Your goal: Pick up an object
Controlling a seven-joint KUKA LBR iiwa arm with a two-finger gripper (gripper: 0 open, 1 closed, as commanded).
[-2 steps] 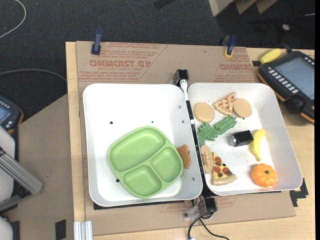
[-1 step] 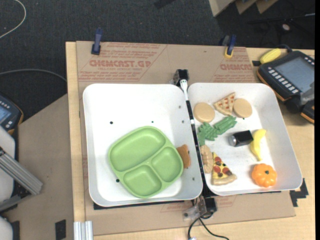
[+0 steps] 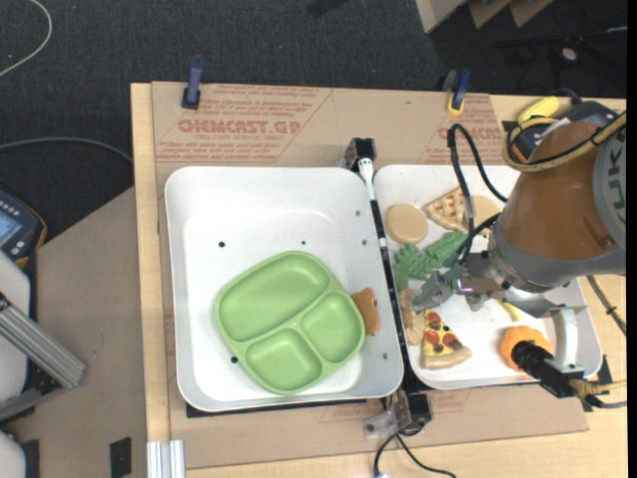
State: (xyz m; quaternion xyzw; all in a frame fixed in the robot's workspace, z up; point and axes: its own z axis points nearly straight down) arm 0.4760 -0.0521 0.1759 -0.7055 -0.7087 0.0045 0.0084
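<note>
Overhead, slanted — 2 bins.

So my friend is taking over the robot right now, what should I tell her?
Gripper: low in the right bin, by the green toy; whether it is open or shut can't be seen, and nothing is seen held.
Right bin: two pizza slices, a tan round piece, an orange toy.
Left bin: green divided plate, a small brown piece at its edge.
Done: nothing picked yet.
Left: grasp one object and lift.
</note>
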